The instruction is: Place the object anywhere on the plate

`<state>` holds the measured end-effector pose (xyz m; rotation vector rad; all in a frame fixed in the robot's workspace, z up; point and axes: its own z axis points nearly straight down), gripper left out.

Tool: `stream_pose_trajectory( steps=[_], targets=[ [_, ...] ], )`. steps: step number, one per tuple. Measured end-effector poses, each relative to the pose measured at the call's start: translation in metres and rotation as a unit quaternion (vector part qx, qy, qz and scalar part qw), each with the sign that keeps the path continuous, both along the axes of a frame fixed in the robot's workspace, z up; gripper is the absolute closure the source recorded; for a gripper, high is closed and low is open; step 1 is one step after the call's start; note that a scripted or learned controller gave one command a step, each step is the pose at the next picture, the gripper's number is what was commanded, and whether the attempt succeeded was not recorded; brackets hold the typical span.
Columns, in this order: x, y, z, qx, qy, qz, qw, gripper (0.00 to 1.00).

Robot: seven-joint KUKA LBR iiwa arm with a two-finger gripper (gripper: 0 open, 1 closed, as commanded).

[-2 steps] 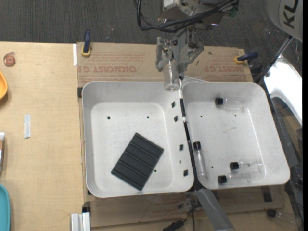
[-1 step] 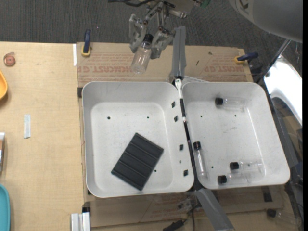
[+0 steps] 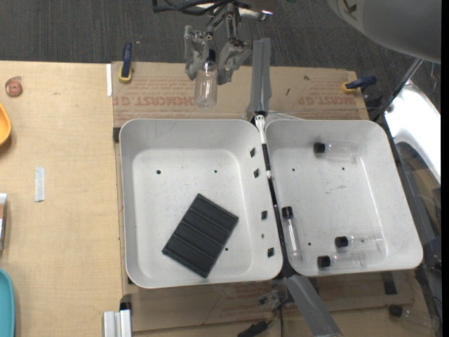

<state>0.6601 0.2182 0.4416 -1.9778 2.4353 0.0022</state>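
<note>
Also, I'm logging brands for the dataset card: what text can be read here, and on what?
"KU" on the arm, cut off by the frame edge.
Red print on the cardboard: upside down, too blurred to read.
Vial in the gripper: no label seen.

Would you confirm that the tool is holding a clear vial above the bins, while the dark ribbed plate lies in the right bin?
Not quite: the camera view shows the dark ribbed plate in the left bin, not the right. The tool does hold a clear vial above the bins.
</note>
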Motion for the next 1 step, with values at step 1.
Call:
stream_pose_trajectory(
  steps=[1],
  targets=[
    [0.0016,-0.0010,0.0092,0.0021,-0.001,-0.003,1.0000,1.00]
  ],
)
